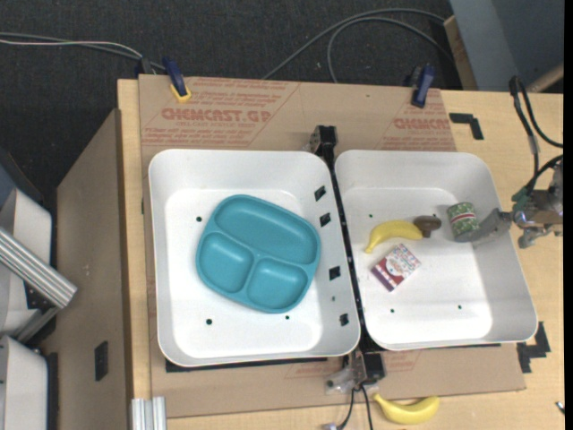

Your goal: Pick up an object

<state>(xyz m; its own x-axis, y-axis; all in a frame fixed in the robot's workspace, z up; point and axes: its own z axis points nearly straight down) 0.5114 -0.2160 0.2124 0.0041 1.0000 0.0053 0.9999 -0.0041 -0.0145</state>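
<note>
The brown cardboard-topped surface [295, 106], printed with red lettering and clipped by 2 blue clamps at its far edge, stands on dark carpet crossed by grey cables. It carries 2 shallow white plastic bins: the left bin [170, 240] holds a teal 3-compartment plastic plate [258, 253]. In the right bin [501, 312], a yellow banana [392, 233] lies with its long axis roughly left to right, its dark stem end pointing right. Just below it sits a small red-and-white packet [397, 266]; a green-labelled tin [462, 219] stands to the right. The grey tool [501, 222] sits at the right bin's edge beside the tin; its state I cannot tell. Another yellow banana [407, 408] lies on the surface's near edge
</note>
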